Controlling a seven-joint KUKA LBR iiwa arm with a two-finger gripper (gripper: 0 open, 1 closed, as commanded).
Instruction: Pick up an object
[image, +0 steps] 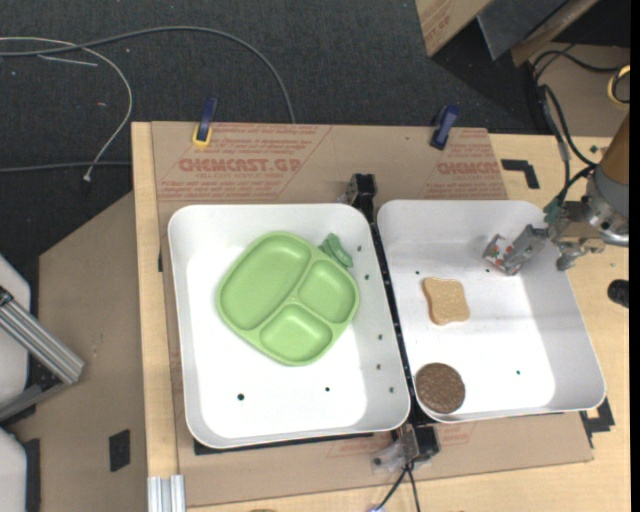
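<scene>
Arm reaching in over the right bin, nothing between the fingers of its tool.

Red print on the cardboard sheet (330, 155) under the bins reads roughly "CHEMCAST GP" behind the left bin, and the same print shows partly behind the right one. The tool (507, 255) hangs above the back of the right bin (560, 330), its small grey fingers slightly parted and pinching nothing; whether the tips touch the bin floor I cannot tell. A tan slice of bread (445, 300) lies near the bin's middle, a little apart from the tool and nearer the front. A brown round cookie (440, 387) sits at the front left corner. In the left bin (200, 400) a green divided plate (288, 297) lies flat, with a small green piece (337, 250) touching its back right edge.
</scene>
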